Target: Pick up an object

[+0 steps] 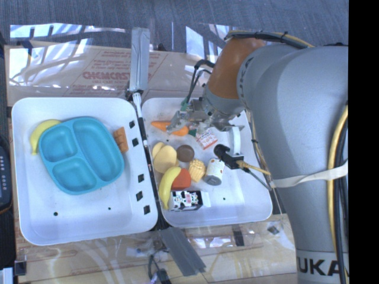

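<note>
At the far left of the right bin [240,201], an orange carrot [161,125] is seen lying on the white floor, thick end toward the divider between the bins. Gripper [182,120] is noted directly over the carrot's tapered end, low and close to it. Contact cannot be confirmed. Whether the gripper is open or closed cannot be told, as its tip is lost in clutter and shadow. No object is seen clamped.

Just right of the carrot, a red-and-white packet [206,139] is recorded. Nearer the camera a cluster is found:
- a pale yellow piece [164,157] by the divider
- a brown ball [185,153] touching it
- a yellow banana [167,186] curving below them
- an orange-red block [182,179] against the banana
- a yellow corn cob [196,170]
- a white can [214,171] tipped on its side

A black-and-white carton [186,200] is set at the near edge of the cluster.

The grey arm [296,117] is seen entering from the right, its orange band above the wrist.

The left bin [35,220] is occupied by a blue divided plate [80,154]. A yellow curved piece [38,132] is tucked at its far left edge, and a small orange block [121,139] is found just beside its right edge.
</note>
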Controlling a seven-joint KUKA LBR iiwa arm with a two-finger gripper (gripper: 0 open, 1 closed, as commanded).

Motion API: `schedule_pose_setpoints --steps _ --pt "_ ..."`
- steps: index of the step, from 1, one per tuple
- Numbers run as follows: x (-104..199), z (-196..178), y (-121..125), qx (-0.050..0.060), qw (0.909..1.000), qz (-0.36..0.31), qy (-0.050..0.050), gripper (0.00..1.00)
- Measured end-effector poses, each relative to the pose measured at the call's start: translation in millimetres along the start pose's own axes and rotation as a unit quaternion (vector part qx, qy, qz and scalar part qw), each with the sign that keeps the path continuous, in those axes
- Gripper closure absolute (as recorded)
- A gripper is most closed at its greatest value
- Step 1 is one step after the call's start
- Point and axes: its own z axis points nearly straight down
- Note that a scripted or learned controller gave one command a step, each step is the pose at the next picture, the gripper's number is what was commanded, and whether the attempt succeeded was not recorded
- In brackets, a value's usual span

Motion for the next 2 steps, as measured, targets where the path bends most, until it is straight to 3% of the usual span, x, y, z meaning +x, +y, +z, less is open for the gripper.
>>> schedule_pose_setpoints --steps 1,2 --pt "8 0 13 0.006 0.9964 0.084 -0.002 0.00" --pt "10 -1 -44 -0.001 0.9933 0.116 0.000 0.00"
